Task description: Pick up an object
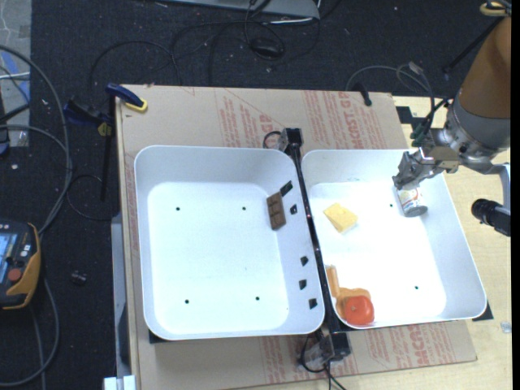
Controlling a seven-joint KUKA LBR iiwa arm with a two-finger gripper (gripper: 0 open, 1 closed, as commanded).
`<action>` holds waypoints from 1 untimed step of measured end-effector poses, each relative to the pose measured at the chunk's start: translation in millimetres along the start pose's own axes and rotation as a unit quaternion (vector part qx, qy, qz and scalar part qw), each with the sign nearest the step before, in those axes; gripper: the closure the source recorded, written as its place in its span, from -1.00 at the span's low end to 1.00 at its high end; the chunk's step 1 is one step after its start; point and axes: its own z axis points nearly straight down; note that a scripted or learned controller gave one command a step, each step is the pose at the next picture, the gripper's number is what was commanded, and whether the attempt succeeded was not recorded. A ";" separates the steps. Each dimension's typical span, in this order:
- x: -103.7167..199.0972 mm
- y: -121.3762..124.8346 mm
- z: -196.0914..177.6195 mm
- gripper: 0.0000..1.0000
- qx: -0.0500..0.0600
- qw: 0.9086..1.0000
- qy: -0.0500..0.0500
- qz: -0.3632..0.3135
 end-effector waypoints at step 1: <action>57.1 -4.6 10.1 1.00 0.002 1.000 0.001 -0.002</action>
